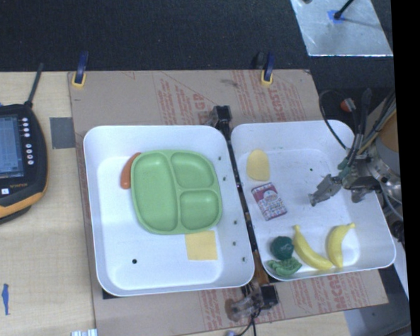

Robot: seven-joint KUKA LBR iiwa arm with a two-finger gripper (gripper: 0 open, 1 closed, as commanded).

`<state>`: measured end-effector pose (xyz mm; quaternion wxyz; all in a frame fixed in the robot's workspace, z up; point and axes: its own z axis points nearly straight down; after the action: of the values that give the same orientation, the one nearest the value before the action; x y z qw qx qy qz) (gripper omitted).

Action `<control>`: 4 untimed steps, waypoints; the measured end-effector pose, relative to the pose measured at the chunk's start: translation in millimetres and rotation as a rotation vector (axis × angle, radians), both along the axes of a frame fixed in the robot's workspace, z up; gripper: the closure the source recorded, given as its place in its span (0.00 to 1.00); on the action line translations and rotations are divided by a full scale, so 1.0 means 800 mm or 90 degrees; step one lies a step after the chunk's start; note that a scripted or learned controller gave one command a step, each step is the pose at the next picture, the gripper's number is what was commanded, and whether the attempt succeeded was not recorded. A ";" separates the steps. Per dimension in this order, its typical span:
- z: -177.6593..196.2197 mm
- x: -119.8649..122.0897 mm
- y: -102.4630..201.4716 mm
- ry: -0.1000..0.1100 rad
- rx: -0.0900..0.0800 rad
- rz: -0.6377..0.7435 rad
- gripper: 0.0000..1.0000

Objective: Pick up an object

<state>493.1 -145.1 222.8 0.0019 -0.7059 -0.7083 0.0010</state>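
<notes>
My gripper [343, 190] hangs over the right side of the right bin [300, 140], its fingers [324, 191] spread open with nothing between them. Below it lie two yellow bananas, one [311, 249] slanted and one [338, 242] more upright. A dark green broccoli piece [283, 254] rests at the bin's front left corner. Left of the gripper lies a small red and white packet [269, 200], and a pale yellow piece [258, 165] sits further back.
The left bin [113, 269] holds a green divided plate [176, 191], a flat yellow square [201, 246] and an orange-red item [127, 171] partly under the plate. A teach pendant [7, 162] lies at the far left. Cables hang at the right edge.
</notes>
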 end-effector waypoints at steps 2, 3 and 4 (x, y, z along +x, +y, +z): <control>-0.099 0.087 0.035 0.000 -0.001 0.003 0.00; -0.158 0.102 0.063 -0.003 -0.002 0.001 0.00; -0.163 0.144 0.003 -0.002 -0.001 -0.001 0.00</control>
<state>608.1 -142.6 92.7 0.0003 -0.7063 -0.7079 0.0003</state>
